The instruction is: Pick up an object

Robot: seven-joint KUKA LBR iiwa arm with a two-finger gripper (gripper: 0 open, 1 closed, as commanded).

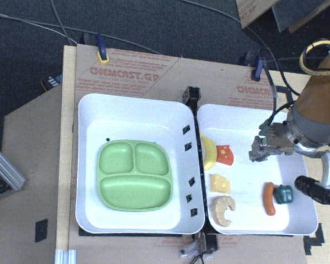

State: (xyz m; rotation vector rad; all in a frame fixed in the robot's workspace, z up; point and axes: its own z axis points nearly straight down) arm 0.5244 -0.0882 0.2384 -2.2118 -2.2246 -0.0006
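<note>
The right bin (252,122) holds a yellow banana-like piece (209,152), a red strawberry piece (225,155), a pale cheese wedge (220,183), a tan croissant (223,210), an orange hot dog (269,198) and a small teal object (284,194). My gripper (260,150) hangs over the upper right part of that bin, right of the red piece and above the hot dog. I see nothing between its fingers.
The left bin (91,122) holds a green divided tray (135,175). Black clips run along the divider (194,160) between the bins. A black part (315,189) sticks in over the right bin's right rim. Cables cross the dark floor behind.
</note>
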